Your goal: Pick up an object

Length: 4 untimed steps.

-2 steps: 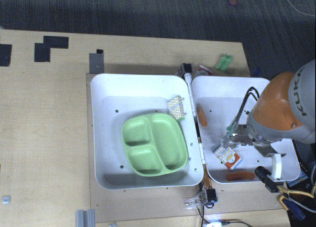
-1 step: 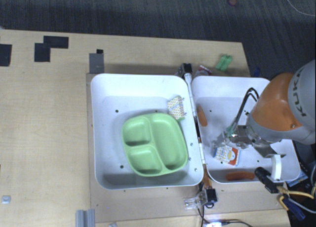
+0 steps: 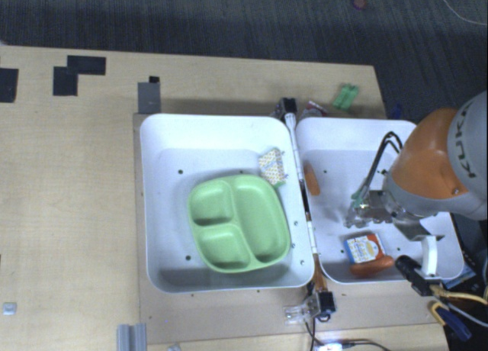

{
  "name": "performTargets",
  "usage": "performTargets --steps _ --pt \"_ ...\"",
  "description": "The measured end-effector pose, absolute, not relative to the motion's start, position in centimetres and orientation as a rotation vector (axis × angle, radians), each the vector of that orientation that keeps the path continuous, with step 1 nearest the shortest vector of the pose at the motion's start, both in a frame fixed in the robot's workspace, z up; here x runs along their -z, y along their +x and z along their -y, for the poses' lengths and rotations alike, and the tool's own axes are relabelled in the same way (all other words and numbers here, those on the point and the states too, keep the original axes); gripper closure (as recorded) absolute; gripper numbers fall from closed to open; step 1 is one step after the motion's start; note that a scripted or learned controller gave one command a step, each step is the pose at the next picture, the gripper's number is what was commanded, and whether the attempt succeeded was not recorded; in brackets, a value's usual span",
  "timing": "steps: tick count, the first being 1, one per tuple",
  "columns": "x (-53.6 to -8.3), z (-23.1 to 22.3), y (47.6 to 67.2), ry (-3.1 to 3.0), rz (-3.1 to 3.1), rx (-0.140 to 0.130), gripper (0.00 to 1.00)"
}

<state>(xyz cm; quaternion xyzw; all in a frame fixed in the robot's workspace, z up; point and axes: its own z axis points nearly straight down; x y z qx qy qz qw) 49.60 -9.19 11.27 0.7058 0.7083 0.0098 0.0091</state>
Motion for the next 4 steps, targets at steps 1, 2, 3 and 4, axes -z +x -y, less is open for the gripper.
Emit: performTargets --steps 1,2,3,4 --pt "-18.3 14.6 59.7 2.212 -2.224 -0.005 1.0" --pt "-18.2 14.6 59.7 2.212 -2.226 -0.003 0.0" --pt "-11.7 8.4 63.0 2.214 -2.228 -0.003 0.0" --pt "-8.6 9.3 60.8 2.215 -2.222 -0.005 0.0"
